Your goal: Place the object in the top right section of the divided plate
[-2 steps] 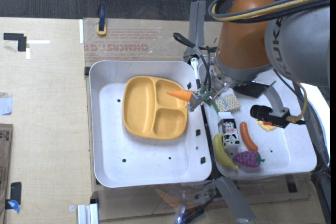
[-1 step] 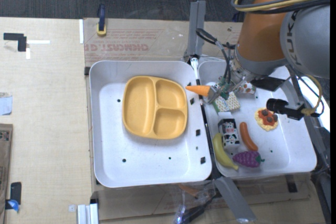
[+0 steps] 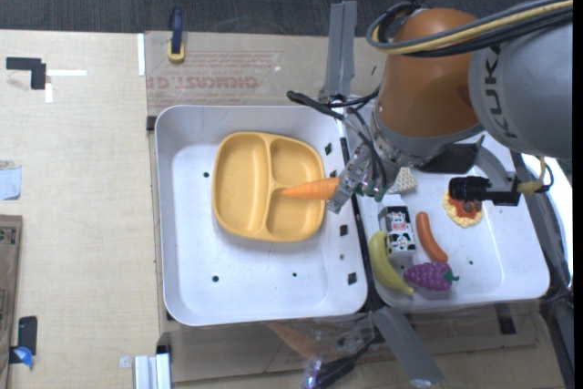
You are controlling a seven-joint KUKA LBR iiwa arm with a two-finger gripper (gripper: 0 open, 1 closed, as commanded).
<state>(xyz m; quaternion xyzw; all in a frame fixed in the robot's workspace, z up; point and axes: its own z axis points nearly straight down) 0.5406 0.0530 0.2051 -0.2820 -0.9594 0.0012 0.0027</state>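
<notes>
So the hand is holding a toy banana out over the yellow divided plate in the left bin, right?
Not quite: the camera view shows the hand holding a toy carrot, orange and tapered, not a banana. The banana lies in the right bin beside the purple grapes. The rest stands: the carrot is out over the yellow divided plate in the left bin.

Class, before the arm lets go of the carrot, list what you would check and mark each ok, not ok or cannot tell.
1. Carrot between the fingers of the gripper: ok.
2. Carrot over the plate: ok.
3. Carrot over the top right section: cannot tell; it lies near the right-hand divider.
4. Plate flat in the left bin: ok.
5. Banana and grapes away from the plate: ok.
</notes>
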